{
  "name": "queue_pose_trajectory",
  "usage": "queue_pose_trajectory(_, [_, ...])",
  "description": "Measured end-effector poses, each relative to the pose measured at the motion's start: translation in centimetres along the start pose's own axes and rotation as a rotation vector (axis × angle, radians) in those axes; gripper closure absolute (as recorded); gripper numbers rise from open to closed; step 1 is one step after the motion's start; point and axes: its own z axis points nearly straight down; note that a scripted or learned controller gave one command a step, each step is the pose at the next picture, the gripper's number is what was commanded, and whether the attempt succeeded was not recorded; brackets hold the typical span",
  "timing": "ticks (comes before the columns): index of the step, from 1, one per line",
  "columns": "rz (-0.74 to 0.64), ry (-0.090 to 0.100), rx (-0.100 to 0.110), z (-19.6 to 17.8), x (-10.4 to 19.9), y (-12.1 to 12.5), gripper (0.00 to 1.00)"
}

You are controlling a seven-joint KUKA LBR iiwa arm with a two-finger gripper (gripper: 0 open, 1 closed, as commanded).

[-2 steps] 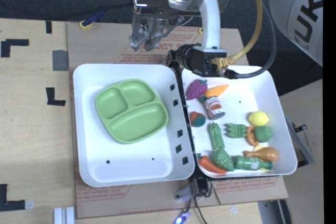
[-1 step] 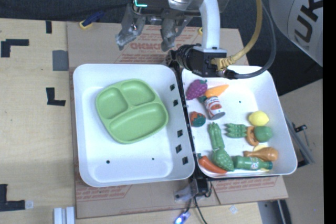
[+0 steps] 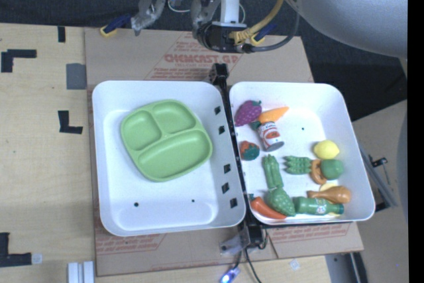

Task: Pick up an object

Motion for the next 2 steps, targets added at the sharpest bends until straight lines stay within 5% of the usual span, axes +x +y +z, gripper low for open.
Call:
queue_pose_trajectory(1, [-0.005,0.004,-0.006,-1.7,0.2,-0.3,1.0])
queue_pose_trajectory(2, [-0.006,0.003,0.001,3.3,-1.5,-8.7,1.0])
